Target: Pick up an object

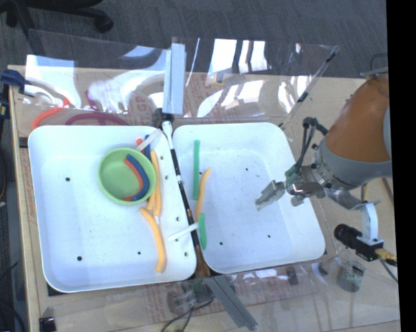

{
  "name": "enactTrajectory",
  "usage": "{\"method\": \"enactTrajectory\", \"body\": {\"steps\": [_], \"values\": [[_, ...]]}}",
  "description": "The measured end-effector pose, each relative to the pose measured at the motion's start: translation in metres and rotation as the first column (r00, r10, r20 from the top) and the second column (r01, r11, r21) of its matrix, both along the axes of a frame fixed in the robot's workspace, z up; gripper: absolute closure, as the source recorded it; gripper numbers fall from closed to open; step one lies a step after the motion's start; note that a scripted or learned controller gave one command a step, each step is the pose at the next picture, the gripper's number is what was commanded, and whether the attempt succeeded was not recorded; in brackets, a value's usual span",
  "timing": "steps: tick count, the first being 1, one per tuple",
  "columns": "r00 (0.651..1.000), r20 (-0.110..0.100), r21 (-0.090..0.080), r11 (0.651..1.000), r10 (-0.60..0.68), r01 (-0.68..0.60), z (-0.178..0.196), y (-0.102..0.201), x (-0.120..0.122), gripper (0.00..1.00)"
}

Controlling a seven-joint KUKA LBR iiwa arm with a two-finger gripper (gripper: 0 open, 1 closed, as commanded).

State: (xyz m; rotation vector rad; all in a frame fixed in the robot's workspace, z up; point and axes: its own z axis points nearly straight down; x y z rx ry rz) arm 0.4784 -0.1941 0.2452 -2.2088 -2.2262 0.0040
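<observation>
Claw hangs over bare floor of the right bin, gripping nothing (finger spread I cannot tell), while candidates like the green stick and orange strip lie well beyond its tips toward the divider.

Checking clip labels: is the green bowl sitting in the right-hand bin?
No. The green bowl sits in the left bin, while the gripper is over the right bin.
</observation>
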Motion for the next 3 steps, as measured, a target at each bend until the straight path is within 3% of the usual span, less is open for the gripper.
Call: {"method": "enactTrajectory", "body": {"steps": [1,2,3], "values": [[0.992,0.001,-0.002,0.992,-0.13,0.13,-0.052,0.087,0.081,0.0],[0.999,0.013,-0.017,0.999,-0.033,0.034,-0.15,0.088,0.093,0.0],[1.0,0.007,-0.01,1.0,-0.025,0.025,-0.141,0.092,0.093,1.0]]}}
